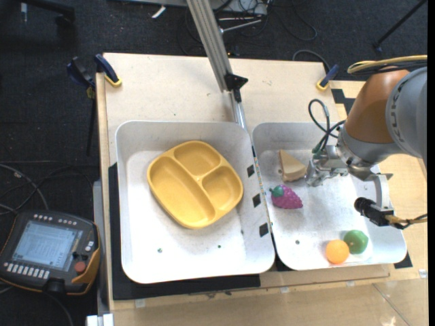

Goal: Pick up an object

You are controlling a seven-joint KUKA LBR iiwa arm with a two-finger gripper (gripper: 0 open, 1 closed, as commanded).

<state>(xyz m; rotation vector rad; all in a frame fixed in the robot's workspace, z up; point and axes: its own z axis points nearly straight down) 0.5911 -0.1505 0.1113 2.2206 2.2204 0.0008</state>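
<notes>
In the right bin (pixel 299 253) lie a tan wedge-shaped block (pixel 291 166), a purple bunch of grapes (pixel 286 197), an orange ball (pixel 336 251) and a green ball (pixel 355 241). My gripper (pixel 319 173) hangs low over the bin's upper middle, just right of the tan wedge and up-right of the grapes. Nothing shows between its fingers. The two balls rest side by side near the bin's front right corner, well below the gripper.
A yellow divided plate (pixel 195 182) lies in the left bin (pixel 136 250). A slanted metal pole (pixel 212 36) rises from the ridge between the bins. A teach pendant (pixel 44 250) sits off the bench at the lower left.
</notes>
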